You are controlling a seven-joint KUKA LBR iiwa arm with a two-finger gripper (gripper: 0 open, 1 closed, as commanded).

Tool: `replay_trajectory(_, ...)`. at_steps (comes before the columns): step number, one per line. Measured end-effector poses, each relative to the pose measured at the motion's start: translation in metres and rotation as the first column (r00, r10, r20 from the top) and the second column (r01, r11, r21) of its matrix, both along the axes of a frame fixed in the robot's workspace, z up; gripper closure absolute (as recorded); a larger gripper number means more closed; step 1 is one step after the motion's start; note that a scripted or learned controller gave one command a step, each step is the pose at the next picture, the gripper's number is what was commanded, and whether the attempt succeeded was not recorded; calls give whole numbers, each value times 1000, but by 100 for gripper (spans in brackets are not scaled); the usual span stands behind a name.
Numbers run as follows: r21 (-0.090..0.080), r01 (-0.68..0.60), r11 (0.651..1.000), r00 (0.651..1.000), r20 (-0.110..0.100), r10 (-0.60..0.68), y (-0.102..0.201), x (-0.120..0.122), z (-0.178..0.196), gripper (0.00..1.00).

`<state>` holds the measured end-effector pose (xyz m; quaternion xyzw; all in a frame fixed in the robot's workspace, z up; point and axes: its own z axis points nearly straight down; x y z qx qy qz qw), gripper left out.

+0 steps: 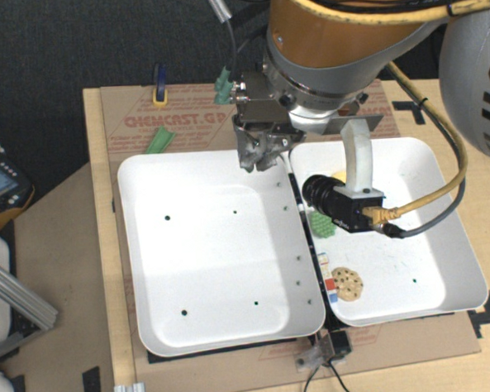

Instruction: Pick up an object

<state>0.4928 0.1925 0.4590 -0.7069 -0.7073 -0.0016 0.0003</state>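
My gripper (262, 157) hangs over the back end of the divide between the two bins, held high above them. In the right bin (433, 221) lie a round cookie-like piece (347, 283), a green object (320, 224) partly hidden under a black cylinder mounted on the arm (336, 204), a yellow object (337, 177) mostly hidden behind that cylinder, and a small red and blue item (329, 284) by the left wall. I see nothing hanging from the gripper.
The left bin (136, 239) shows bare white floor with small dark dots. Green clips (159, 140) and a blue and yellow clamp (160, 87) sit on the cardboard behind the bins. A yellow cable (444, 195) loops over the right bin.
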Motion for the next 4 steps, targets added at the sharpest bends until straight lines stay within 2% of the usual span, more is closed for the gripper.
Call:
replay_trajectory(1, -3, 0, 1000, 1000, -4, 0, 1, 2, -4, 0)
replay_trajectory(2, -2, -1, 1000, 1000, -1, 1, 2, 3, 7, 100)
replay_trajectory(4, -2, -3, 1000, 1000, 3, 3, 3, 3, 28, 100)
